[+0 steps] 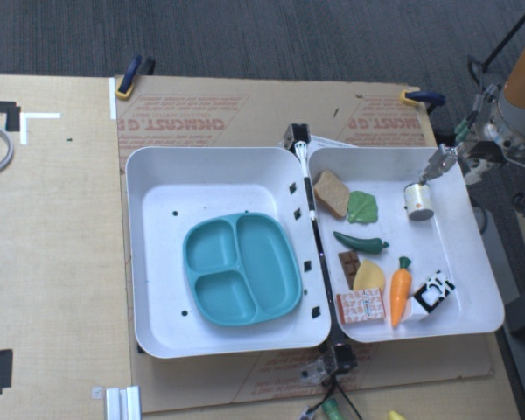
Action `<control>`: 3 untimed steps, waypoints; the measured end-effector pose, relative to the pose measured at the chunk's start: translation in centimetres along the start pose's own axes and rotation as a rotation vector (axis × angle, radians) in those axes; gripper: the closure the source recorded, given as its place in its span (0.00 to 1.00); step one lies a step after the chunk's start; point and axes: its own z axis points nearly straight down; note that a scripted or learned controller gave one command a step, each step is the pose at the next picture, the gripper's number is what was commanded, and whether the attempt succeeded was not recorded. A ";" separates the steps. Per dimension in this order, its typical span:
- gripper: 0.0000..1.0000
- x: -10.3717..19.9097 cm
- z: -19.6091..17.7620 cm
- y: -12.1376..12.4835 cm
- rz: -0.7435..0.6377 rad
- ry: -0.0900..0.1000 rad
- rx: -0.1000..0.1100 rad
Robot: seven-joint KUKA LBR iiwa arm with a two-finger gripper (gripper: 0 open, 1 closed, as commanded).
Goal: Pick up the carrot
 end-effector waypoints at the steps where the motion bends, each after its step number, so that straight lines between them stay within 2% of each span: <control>1: 0.00 5.5 6.2 -5.3 -0.164 0.000 -0.001; 2: 0.00 6.7 11.3 -10.6 -0.138 0.000 -0.002; 3: 1.00 6.6 10.4 -10.5 -0.135 -0.001 -0.003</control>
